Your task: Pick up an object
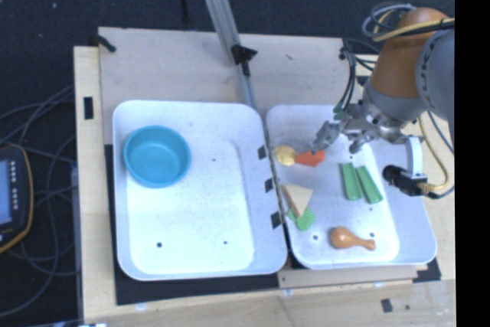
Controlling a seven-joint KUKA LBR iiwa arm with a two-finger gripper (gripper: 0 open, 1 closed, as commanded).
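Orange-red, the small flat plastic piece (310,158) lies at about ten o'clock in the right-hand shallow white bin (409,245), touching or just beside a small yellow rounded toy (285,157) on its nine o'clock side. My claw (338,135) hangs just above it at its one o'clock, one dark finger reaching down toward it. I cannot tell whether the claw is released or clenched, and nothing shows between its tips, so I judge the pick not yet made: I am at the approach, with the closing and the lift left to do.

Further out in the same bin lie a pale wedge with a green end (298,203), two green sticks (360,182) and an orange pear-shaped toy (351,239). At nine o'clock on the desk (168,61), a blue round bowl (157,155) sits in the left white bin (230,256).
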